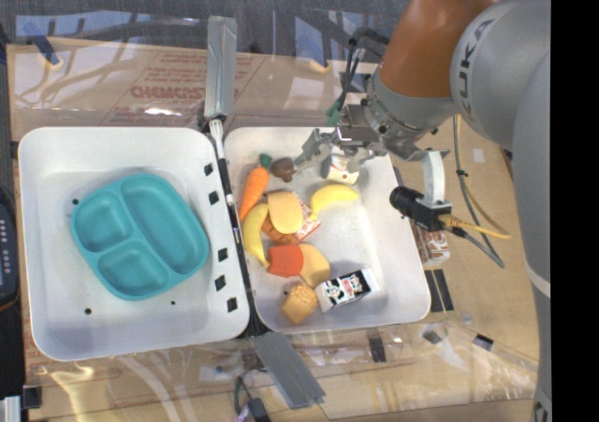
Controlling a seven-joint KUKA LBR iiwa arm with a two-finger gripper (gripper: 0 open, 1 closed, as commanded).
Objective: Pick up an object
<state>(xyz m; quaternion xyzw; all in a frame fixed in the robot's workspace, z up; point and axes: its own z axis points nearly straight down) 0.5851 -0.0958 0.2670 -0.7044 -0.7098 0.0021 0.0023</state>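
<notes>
Right of centre, over the far part of the right bin (398,252), we see our gripper (328,151) with fingers spread apart and nothing between them. Just beside them lie a small brown piece (281,167) and a little white carton (343,166). Crowding the bin below are a carrot (253,188), two bananas (334,196), an orange block (285,259) and a milk carton (344,289). At left, a teal divided plate (140,235) sits in the left bin (56,317).

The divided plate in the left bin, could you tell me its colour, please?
Teal, seen in the camera view: divided plate.
</notes>
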